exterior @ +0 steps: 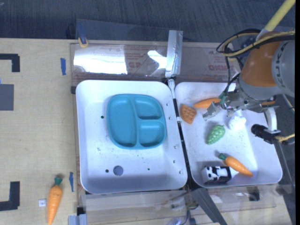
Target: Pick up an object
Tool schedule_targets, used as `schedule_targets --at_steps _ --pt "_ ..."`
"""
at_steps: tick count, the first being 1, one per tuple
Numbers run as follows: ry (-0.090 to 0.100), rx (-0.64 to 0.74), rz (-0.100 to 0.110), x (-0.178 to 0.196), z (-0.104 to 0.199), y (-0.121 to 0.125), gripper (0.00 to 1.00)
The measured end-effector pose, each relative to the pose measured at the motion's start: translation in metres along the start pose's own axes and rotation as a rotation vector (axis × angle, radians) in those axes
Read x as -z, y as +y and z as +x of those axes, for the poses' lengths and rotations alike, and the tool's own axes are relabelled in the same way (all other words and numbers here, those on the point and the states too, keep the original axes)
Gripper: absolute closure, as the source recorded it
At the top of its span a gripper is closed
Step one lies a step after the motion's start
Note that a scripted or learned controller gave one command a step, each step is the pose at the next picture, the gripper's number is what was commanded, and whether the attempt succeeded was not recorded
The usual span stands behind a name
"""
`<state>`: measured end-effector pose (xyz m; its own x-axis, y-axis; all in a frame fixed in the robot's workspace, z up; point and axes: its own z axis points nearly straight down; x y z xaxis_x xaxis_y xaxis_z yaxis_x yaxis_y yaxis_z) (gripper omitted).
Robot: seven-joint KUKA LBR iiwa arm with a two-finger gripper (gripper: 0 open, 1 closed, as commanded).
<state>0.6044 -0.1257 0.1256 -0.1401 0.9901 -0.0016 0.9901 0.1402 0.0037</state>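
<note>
The grey arm point(276, 71) with its orange band reaches in over the right white bin point(262, 177), and its pincer point(224, 108) hangs low over the upper part of that bin; whether the pincer is wide or narrow I cannot tell, and nothing can be seen gripped in it. Taking the right bin as the landmark, 6 things lie inside it: an orange carrot point(205, 103) near its upper wall, right beside the pincer's tip; an orange waffle-textured piece point(188, 114) close to its left wall; a green bumpy fruit point(215, 134) near its middle, below the pincer and apart from it; a small white lump point(237, 122) just right of the green fruit, under the wrist; a second carrot point(236, 164) with a green top toward its lower right; and a black-and-white toy point(218, 173) against its lower wall, just beside that second carrot. Left of the right bin, touching it along the shared edge, sits the left white bin point(89, 172), which carries a blue divided plate point(137, 121) with 3 compartments and a small grey disc point(117, 170) near its lower wall. Far left of the right bin, out on the bare wooden bench point(33, 139), a third carrot point(55, 198) lies beyond the left bin's lower corner.
</note>
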Motion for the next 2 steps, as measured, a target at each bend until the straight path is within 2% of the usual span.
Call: schedule_targets --at_steps 1,2 --pt "0.0 -0.012 -0.002 -0.038 0.02 -0.054 0.0" --pt "0.002 0.086 -0.003 0.062 0.095 -0.039 0.0"
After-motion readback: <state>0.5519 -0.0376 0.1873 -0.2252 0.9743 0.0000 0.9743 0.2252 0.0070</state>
